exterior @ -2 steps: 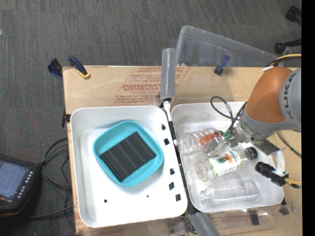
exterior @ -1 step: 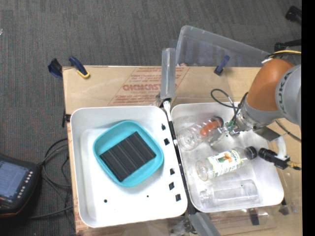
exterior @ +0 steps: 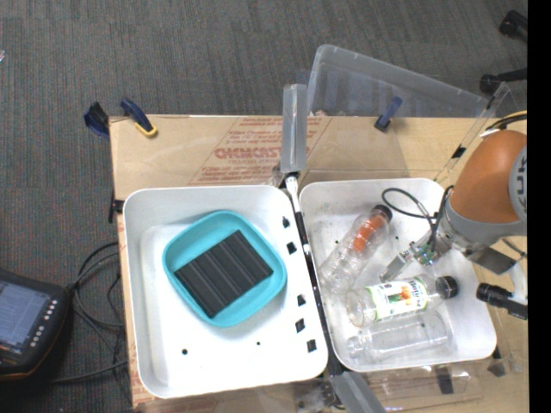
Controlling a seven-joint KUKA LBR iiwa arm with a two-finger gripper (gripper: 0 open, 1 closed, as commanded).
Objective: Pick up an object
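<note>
Clear plastic bottle (exterior: 398, 298), green-and-orange label, black cap, lies on its side in the right bin (exterior: 469, 325), just near of the gripper (exterior: 411, 259); likely target. Slick and round, so grip squarely across the labelled middle. Gripper open or closed: cannot tell. An orange-banded bottle (exterior: 360, 237) lies to the left, a plain bottle (exterior: 400, 342) nearer. A teal tray (exterior: 185, 239) sits in the left bin (exterior: 142, 317).

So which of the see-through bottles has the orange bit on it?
The bottle with the orange band, lying slantwise at the top of the right bin. The bottle with the green-and-orange label has a black cap, and the plain clear bottle lies nearest the front.
</note>
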